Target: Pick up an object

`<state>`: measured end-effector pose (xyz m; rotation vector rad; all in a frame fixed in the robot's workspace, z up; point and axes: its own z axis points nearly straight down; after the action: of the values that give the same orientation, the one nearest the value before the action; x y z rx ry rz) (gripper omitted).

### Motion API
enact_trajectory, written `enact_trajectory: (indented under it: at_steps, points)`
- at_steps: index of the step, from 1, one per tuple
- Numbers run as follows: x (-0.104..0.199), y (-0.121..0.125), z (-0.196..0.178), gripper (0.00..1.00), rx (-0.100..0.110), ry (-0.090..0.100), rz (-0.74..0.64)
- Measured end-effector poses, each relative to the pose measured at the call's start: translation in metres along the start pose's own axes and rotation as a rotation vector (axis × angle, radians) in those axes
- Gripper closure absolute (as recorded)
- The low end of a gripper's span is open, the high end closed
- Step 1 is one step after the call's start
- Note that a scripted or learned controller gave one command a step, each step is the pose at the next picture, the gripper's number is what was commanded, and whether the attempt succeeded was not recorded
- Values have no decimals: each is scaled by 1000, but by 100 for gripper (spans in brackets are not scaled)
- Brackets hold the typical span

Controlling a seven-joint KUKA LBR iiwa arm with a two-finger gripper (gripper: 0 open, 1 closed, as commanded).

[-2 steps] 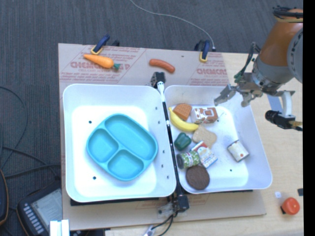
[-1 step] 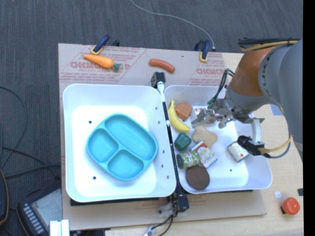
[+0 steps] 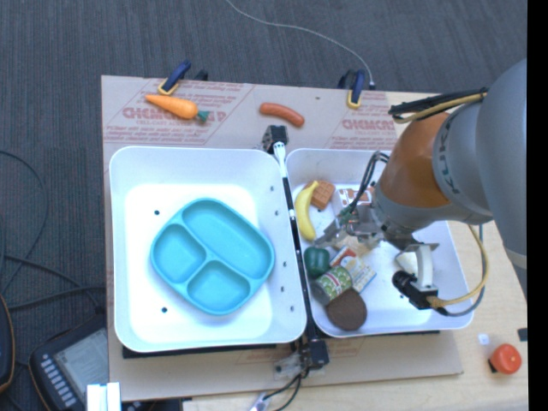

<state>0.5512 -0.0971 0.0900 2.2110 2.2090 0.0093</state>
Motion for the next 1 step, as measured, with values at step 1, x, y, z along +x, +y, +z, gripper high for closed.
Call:
enact_trajectory:
  at_steps: [1]
  points:
    - [0,2,-11,100,-2,1,0]
